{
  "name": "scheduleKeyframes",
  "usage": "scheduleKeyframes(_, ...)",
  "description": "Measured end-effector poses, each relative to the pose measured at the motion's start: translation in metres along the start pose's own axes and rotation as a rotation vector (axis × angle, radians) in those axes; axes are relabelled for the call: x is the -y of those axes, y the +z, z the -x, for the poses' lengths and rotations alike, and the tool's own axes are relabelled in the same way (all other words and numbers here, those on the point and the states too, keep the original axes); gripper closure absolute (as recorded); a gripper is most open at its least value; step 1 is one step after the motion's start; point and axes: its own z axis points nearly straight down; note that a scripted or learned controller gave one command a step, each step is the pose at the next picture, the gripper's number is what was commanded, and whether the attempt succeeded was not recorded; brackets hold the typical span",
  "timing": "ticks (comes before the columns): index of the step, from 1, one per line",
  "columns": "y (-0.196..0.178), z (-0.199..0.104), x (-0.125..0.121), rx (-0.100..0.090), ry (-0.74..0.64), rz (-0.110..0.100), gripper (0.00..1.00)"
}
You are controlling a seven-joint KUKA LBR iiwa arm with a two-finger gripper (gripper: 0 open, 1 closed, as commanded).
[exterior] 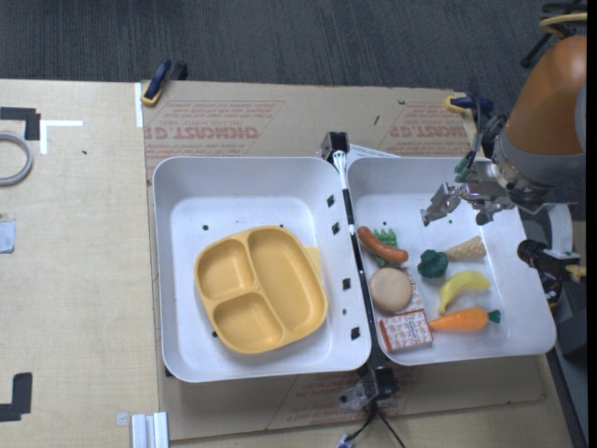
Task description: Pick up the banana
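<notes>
Hovering over the right bin's [522,339] far end, the tool [466,205] has nothing in it; fingers look spread, approx. half open. Banana [463,287] lies below it toward the camera, just past the ice-cream cone [465,247], w/ broccoli [432,263] and carrot [459,320] crowding it. Risk: a straight drop likely hits the cone or clips broccoli, nudging the banana away.

The small yellow plastic banana [464,287] lies on the floor of the right-hand white bin [522,342], toward its right side. It is curved, one end pointing down-left and the other up-right. It rests just above the orange toy carrot [459,321], just right of the green broccoli piece [432,264], and below the beige cone [466,248].
</notes>
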Motion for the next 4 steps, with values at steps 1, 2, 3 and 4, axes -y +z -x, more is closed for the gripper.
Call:
scheduleKeyframes(1, 0.113, 0.021, 0.082, -0.001, 0.243, 0.000, 0.00)
scheduleKeyframes(2, 0.103, 0.021, 0.081, -0.001, 0.246, 0.001, 1.00)
scheduleKeyframes(3, -0.025, -0.026, 0.023, 0.001, 0.406, 0.001, 1.00)
scheduleKeyframes(4, 0.107, -0.013, 0.013, 0.000, 0.373, -0.001, 1.00)
